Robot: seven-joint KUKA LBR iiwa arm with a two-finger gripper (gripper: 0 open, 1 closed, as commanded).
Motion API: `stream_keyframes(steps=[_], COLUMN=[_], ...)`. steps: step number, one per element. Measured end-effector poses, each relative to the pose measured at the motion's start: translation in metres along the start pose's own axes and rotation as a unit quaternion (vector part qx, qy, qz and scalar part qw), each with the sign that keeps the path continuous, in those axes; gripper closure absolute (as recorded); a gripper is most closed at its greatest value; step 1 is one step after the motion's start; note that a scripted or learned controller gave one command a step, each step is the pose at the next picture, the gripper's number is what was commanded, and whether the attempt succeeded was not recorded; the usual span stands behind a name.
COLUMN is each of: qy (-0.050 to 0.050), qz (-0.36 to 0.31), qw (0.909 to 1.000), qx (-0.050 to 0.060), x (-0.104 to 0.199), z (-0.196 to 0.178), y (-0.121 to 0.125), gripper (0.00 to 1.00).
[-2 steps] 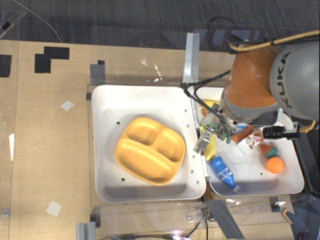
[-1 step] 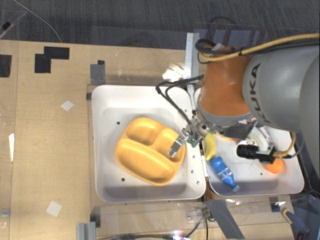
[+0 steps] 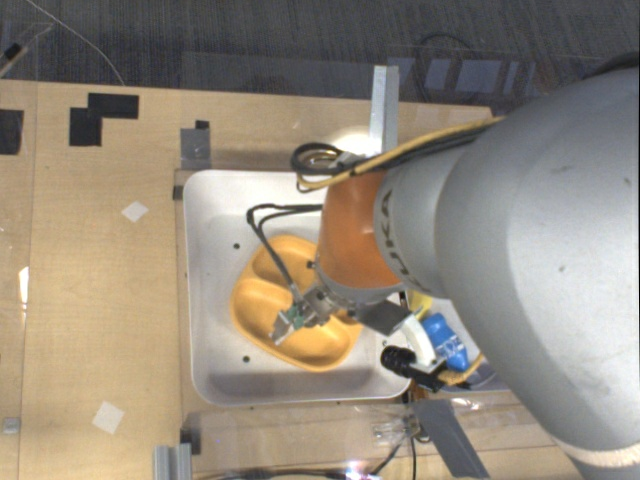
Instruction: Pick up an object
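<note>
Right, from above and at a slant we have a pale wooden worktop [image 3: 90, 298] with black squares [image 3: 100, 116] marked near its far left corner and small pale tags [image 3: 134, 210] stuck on it. Beyond its far edge runs dark ribbed flooring [image 3: 250, 18]. A shallow white bin [image 3: 205, 268] sits on the wood, metal brackets [image 3: 196, 146] at its corners and an upright metal post [image 3: 384, 103] at its far side. In the bin lies a yellow-orange bowl-like thing [image 3: 262, 303], lumpy, close to the middle. The big grey arm [image 3: 530, 258] sweeps in from the right and hides much of the bin's right half, its orange band [image 3: 355, 233] just over the yellow thing. Black and yellow cables [image 3: 320, 158] loop off the wrist. The claw [image 3: 290, 320] is down on the yellow thing's surface; whether it is parted or pinched, I cannot tell. Beside the wrist, a blue object [image 3: 443, 340] peeks out under the arm.
</note>
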State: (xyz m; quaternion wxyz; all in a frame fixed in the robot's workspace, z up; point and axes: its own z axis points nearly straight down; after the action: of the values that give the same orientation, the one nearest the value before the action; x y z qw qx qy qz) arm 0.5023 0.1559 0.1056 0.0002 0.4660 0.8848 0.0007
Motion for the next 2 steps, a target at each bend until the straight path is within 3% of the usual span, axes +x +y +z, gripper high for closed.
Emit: stream_keyframes(steps=[1, 2], qy=[-0.007, -0.001], qz=[0.154, 0.184], qw=[0.9879, 0.9830], qx=[-0.015, -0.007], x=[0.050, 0.011], z=[0.009, 0.010], y=[0.029, 0.076], gripper=[0.00, 0.00])
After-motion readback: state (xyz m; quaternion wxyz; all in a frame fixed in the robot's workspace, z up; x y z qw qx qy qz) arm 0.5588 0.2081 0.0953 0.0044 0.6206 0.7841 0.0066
